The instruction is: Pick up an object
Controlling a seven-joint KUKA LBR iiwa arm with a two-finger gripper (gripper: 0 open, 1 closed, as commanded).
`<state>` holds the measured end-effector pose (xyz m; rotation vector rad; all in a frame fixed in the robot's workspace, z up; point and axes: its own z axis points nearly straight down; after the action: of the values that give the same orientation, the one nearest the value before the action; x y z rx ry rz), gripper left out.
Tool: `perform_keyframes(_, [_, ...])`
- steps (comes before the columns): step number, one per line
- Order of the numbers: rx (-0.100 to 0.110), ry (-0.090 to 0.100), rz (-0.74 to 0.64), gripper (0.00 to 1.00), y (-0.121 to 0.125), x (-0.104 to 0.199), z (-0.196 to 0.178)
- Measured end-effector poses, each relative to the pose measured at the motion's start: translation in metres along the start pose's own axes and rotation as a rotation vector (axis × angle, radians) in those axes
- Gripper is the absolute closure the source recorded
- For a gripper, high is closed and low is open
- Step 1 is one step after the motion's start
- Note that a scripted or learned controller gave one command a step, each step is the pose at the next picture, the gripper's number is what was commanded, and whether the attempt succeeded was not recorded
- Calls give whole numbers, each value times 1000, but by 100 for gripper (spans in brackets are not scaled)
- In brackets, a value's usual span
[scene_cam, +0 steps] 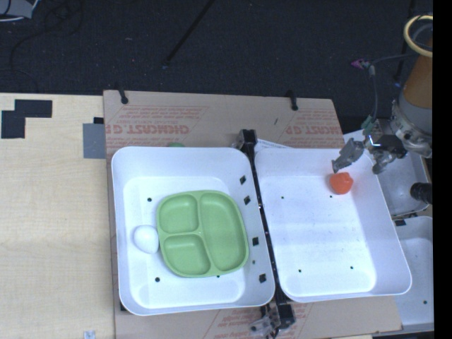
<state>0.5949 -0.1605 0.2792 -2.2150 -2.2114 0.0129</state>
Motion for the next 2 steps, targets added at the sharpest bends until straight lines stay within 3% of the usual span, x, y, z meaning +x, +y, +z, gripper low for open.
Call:
perform_keyframes(1, [-11, -2, -2, 0, 2, 0, -7])
perform_keyframes(2, [-7, -1, -1, 0, 0, -7, 40])
